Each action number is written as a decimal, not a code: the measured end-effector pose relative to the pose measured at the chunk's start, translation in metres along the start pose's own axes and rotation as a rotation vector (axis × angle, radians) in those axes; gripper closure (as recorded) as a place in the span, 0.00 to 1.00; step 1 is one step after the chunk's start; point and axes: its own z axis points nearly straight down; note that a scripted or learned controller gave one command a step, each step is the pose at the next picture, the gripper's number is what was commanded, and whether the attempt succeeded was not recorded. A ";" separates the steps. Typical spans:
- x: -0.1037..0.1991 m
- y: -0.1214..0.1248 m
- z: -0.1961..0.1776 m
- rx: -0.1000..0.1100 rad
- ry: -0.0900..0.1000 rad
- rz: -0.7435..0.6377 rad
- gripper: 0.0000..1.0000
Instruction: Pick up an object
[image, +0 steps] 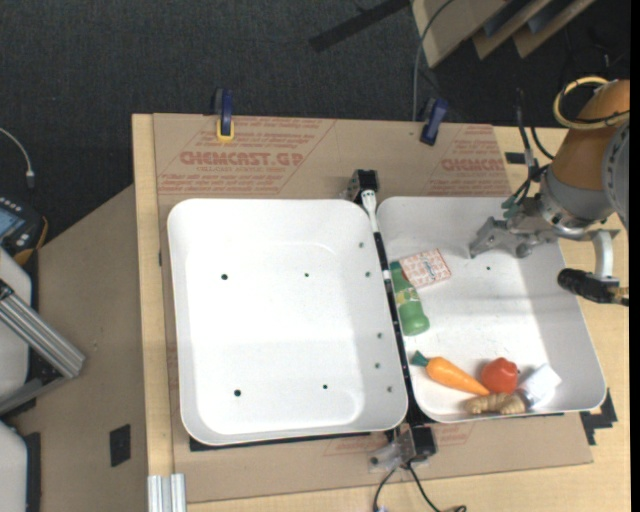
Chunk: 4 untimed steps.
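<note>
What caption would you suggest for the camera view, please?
KUKA gripper hovers over the right bin, away from the carrot, tomato and green bottle.

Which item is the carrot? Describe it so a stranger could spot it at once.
Start at the right bin, the one with objects in it, and go to its near edge. The carrot lies there on its side, just left of a red round item. It is the only orange, tapered piece, with a small green top at its left end, unlike the green bottle farther up along the divider.

White bins (270, 420) looked smooth, semi-glossy plastic; tabletop (300, 150) matt brown cardboard, printed red; carrot (455, 375) beside tomato (501, 374), both shiny plastic.
</note>
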 end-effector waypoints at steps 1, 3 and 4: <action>-0.005 -0.031 -0.019 0.005 -0.006 0.007 0.00; -0.005 -0.041 -0.016 0.005 -0.004 0.008 0.00; -0.004 -0.040 -0.015 0.005 -0.004 0.006 0.00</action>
